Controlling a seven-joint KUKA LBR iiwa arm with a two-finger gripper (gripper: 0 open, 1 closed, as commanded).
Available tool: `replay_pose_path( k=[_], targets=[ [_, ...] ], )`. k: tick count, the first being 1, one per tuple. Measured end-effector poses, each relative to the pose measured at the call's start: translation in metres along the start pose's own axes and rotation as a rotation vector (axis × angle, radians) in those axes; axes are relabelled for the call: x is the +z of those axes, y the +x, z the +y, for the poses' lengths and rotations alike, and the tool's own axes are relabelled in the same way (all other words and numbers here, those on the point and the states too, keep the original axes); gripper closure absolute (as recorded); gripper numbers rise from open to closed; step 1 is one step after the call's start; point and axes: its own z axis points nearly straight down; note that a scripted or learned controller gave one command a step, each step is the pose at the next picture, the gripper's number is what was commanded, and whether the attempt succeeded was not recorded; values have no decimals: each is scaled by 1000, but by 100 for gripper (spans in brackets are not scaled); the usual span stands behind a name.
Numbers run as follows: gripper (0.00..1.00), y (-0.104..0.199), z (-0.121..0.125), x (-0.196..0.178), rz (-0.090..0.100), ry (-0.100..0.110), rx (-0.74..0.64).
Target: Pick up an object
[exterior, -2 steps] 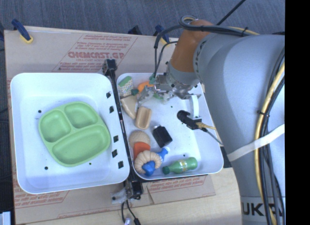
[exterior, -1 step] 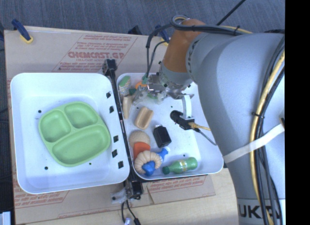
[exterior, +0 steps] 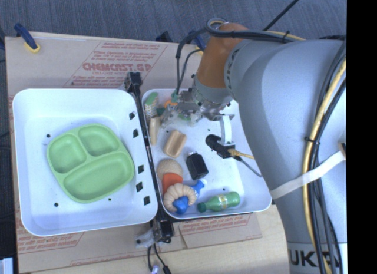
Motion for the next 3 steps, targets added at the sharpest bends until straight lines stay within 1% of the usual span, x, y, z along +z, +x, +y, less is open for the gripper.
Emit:
replay_pose_path(
  k=[3],
  targets=[
    [0, -1, 0, 0, 2, 0, 0]
  ],
)
